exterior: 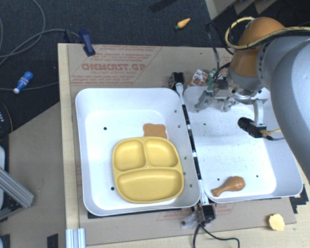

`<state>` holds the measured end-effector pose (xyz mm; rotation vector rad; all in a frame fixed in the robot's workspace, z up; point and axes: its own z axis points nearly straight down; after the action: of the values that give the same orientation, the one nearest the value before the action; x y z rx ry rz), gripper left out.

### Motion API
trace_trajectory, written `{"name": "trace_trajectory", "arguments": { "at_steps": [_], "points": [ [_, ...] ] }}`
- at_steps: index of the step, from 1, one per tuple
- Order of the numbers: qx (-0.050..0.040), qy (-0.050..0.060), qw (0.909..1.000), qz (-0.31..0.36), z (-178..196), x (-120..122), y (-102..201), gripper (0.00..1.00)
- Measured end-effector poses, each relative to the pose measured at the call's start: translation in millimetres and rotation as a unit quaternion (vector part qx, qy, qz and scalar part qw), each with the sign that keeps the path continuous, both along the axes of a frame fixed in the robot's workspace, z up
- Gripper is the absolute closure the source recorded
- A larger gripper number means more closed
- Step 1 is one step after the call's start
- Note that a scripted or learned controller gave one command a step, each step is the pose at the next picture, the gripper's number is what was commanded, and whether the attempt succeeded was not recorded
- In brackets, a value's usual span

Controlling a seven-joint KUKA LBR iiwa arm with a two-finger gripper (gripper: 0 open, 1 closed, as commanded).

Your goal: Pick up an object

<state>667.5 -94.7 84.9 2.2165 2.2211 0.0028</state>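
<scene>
Surface carries two white bins side by side. Left bin contains a yellow divided plate and a tan toast piece. Right bin contains a drumstick near its front edge. Tool sits at the right bin's far corner, well apart from the drumstick; its grip state cannot be told.

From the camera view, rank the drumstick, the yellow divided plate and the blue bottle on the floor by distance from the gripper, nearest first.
Measured from the gripper, at the far end of the right bin:
1. Drumstick, near front edge of the right bin.
2. Yellow divided plate, in the left bin, toward its front.
3. Blue bottle, on the dark floor, off the bench at far left of the view.
</scene>
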Motion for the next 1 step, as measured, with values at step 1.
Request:
{"name": "trace_trajectory", "arguments": {
  "at_steps": [1],
  "points": [
    [-0.0007, 0.000, 1.0000, -0.002, 0.1, -0.9, -28.8, 0.00]
  ]
}}
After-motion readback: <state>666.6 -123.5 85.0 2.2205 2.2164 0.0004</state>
